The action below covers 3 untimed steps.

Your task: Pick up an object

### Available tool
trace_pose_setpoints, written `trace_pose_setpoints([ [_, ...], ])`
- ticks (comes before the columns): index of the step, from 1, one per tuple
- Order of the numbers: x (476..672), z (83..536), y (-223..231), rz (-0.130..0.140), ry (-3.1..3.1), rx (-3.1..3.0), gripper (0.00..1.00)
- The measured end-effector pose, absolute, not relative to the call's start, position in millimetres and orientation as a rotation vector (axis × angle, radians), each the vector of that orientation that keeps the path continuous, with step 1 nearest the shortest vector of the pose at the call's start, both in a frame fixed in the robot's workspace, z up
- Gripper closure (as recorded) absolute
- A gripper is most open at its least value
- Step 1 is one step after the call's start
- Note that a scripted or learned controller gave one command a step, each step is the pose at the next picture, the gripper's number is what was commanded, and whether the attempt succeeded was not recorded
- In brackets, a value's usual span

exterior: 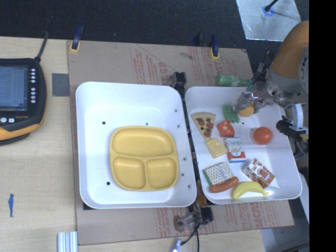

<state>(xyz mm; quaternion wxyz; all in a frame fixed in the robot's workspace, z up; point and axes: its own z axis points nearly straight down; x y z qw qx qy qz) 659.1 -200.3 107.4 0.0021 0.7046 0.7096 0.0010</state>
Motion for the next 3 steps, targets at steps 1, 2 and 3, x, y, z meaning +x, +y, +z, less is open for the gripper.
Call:
trace_pose_setpoints([
  [1,635.4,185,-185,0.000,2.225,2.218,1.00],
  [2,647.3,247,-116,0.000,2.227,2.218,1.00],
  [3,604.1,247,-77,-0.005,2.229,2.217,1.00],
])
